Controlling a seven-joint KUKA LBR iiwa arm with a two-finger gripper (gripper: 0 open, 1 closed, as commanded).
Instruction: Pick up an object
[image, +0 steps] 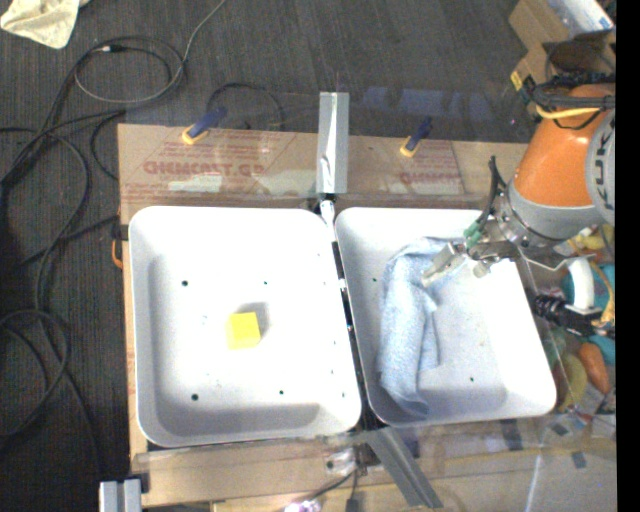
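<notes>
One gripper (452, 260) is hovering over the crumpled light-blue cloth (408, 330) in the right white bin (530, 395), cloth lying just below-left, long axis front-to-back; finger opening impossible to tell

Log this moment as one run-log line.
arm: over right bin | gripper: at top edge of blue cloth, no grasp seen | yellow block: in left bin, untouched | pick: not done
</notes>
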